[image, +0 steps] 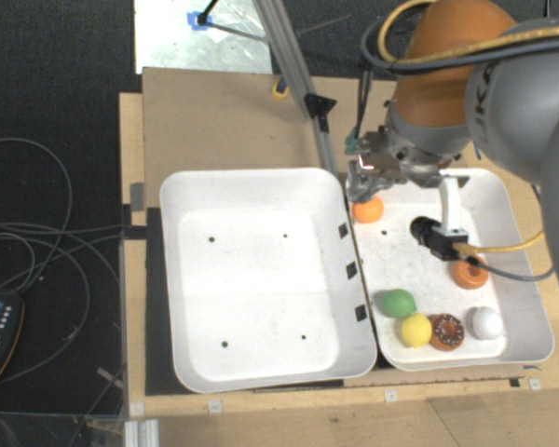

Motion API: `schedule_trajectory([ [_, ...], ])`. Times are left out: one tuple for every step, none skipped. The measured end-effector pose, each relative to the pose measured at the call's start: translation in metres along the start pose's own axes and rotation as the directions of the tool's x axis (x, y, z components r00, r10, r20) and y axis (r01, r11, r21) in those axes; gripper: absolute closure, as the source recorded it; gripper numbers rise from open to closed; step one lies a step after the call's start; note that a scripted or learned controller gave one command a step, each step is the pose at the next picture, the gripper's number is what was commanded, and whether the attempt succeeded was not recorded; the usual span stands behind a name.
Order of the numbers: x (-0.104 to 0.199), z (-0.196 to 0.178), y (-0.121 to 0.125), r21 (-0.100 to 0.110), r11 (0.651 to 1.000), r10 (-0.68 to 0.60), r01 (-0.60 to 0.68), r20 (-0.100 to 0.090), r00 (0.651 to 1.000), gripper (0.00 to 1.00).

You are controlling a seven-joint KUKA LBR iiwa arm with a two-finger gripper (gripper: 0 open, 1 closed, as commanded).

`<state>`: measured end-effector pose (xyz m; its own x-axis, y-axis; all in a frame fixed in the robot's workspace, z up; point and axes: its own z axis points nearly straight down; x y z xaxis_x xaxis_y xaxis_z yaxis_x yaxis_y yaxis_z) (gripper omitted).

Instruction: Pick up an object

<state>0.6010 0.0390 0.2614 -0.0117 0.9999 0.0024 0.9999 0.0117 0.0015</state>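
My gripper (362, 190) hangs over the far left corner of the right bin (526, 319), just right of the wall between the bins. A small orange ball (368, 211) shows directly below it, its top edge hidden by the gripper. Along the bin's near side lie a green piece (396, 302), a yellow ball (415, 330), a brown frosted donut (445, 331) and a white ball (485, 322). An orange round piece (470, 275) rests toward the right wall.
The left bin (182, 250) stands beside the right one, their walls touching at several black clips (351, 269). A slanted metal pole (289, 54) crosses behind the bins. Cables lie on the floor at left.
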Motion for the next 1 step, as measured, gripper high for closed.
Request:
schedule_trajectory([
  [0.0439, 0.0135, -0.0050, 0.002, 1.000, 0.002, -0.002, 0.001, 1.000, 1.00],
])
